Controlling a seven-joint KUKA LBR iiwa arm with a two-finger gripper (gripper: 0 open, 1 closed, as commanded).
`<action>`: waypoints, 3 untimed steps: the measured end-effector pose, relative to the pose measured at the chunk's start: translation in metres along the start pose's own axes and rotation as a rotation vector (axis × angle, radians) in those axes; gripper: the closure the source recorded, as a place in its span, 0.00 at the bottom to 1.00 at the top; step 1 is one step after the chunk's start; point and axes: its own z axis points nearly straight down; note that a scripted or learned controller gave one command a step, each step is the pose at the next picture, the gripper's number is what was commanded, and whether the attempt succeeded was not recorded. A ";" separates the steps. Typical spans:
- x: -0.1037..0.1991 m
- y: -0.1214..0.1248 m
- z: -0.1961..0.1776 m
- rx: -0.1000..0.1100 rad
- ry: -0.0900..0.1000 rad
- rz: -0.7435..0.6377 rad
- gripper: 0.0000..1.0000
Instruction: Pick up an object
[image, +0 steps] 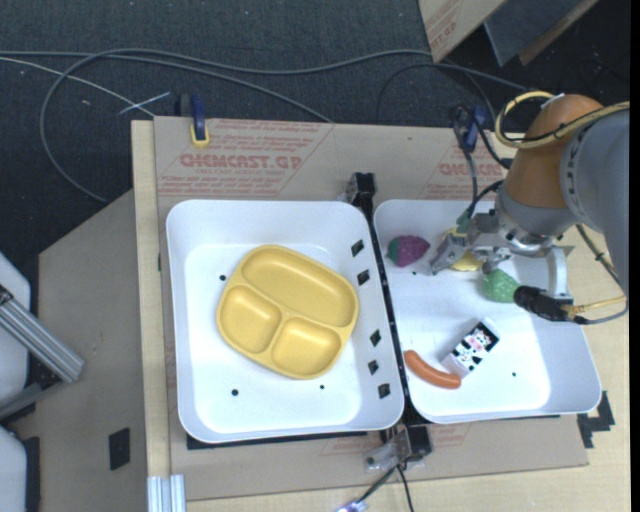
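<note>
My gripper (467, 258) hangs low over the back of the right bin (560, 390), under the grey arm with its orange band (545, 150). Its fingers (441, 259) stand apart, so it is open. A small yellow object (466, 264) lies between them, partly hidden. A green object (498, 285) sits just right of the gripper and a purple-pink one (407, 248) just left of it. Nearer the front lie a black-and-white box (472, 347) and an orange sausage (432, 370).
The left bin (190, 300) holds a yellow divided plate (287, 311). A black divider with clips (372, 290) runs between the bins. Cables loop behind the bench and along the arm's right side (590, 315).
</note>
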 end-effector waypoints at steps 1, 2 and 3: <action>0.000 0.001 -0.012 -0.003 0.000 0.000 1.00; -0.005 0.010 -0.070 -0.009 -0.003 -0.001 1.00; 0.002 0.020 -0.125 -0.010 -0.002 -0.002 1.00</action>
